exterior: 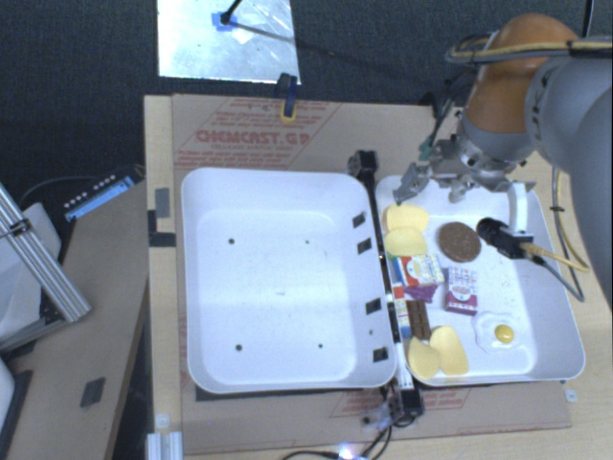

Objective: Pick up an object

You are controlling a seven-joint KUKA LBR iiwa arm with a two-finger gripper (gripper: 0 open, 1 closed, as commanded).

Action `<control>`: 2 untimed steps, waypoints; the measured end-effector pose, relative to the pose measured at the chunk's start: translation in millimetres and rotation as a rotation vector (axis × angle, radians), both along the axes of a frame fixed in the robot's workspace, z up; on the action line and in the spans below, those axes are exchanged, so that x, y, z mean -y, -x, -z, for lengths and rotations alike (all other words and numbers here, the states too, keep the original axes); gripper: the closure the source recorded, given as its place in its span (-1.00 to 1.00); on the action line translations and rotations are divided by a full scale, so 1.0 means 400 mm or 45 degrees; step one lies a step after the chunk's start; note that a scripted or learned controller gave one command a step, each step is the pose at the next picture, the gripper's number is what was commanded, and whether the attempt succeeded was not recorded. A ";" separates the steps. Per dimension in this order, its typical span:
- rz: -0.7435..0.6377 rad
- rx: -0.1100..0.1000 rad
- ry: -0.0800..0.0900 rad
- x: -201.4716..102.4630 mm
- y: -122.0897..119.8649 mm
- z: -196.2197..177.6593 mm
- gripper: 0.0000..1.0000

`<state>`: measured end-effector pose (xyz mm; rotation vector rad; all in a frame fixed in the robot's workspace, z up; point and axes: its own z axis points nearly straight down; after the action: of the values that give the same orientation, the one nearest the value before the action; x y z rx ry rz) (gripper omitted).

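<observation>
Both bins, left [278,286] and right [546,338], are plain white. The right bin holds two pale yellow pieces [405,230], a dark brown disc [461,241], a red, white and blue packet [422,271], a magenta and white patterned carton [462,290], a dark brown bar [418,318], two further yellow pieces [437,353], and a white fried egg with yellow yolk [499,333]. The arm [556,94] is grey with an orange band [512,65]. The cardboard sheet [254,132] is tan with red print.
</observation>
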<state>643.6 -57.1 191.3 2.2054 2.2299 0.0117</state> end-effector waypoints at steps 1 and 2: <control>-0.002 0.007 -0.001 -0.225 0.001 -0.358 -1.00; 0.003 -0.003 0.003 -0.210 0.002 -0.366 1.00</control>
<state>642.8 27.1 337.5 2.2081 2.2273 0.0070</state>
